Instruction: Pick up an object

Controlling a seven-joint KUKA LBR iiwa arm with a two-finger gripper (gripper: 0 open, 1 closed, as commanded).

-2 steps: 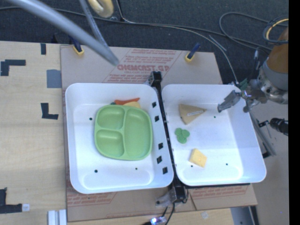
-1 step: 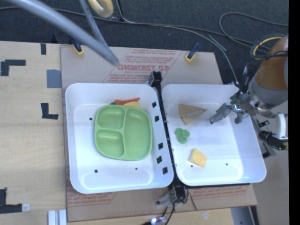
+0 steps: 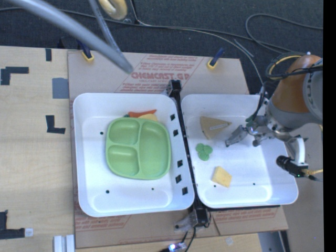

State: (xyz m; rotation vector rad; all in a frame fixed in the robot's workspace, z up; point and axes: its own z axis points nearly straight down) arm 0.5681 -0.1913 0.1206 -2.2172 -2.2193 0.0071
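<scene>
The right bin [image 3: 273, 193] holds three loose objects: a tan wedge [image 3: 212, 126] at its far left, a small green leafy piece [image 3: 203, 151] below it, and a yellow block [image 3: 222, 177] nearer the front. My gripper [image 3: 234, 137] hangs low over the middle of this bin, pointing left. It sits just right of the tan wedge and apart from it, with nothing seen in its grasp. The grey arm with its orange band [image 3: 294, 91] comes in from the right.
The left bin [image 3: 84, 140] bears a green divided plate [image 3: 138, 147], with an orange strip [image 3: 142, 112] and a yellowish piece [image 3: 149, 117] tucked behind its far edge. A black divider [image 3: 181, 140] joins the bins. Cables run across the dark floor behind.
</scene>
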